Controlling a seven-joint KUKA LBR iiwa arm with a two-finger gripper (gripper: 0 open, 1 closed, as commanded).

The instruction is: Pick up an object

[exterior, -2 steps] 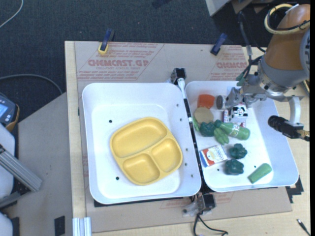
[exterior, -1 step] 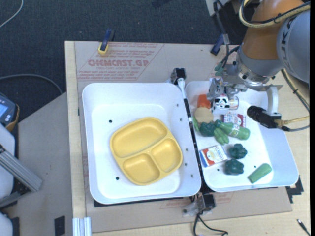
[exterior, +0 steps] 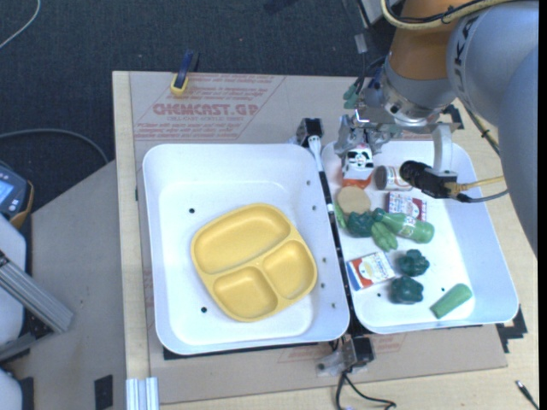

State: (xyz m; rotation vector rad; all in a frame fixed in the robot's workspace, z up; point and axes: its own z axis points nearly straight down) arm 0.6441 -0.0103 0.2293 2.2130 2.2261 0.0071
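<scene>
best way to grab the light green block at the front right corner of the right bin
Grip the light green block across its short width at mid-length, coming straight down from above. It lies flat and slanted, apart from the dark green toy beside it, so both long sides look free, though the bin wall is close.

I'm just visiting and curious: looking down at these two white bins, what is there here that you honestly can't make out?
- Gripper, camera view: the wrist above covers it, so its fingers and anything between them are hidden.
- Small carton under the gripper: partly covered by it, print too small to read.
- Packet in the right bin: label too small to read.
- Arm: cut off by the top and right edges.
- Yellow tray in the left bin: fully visible.
</scene>
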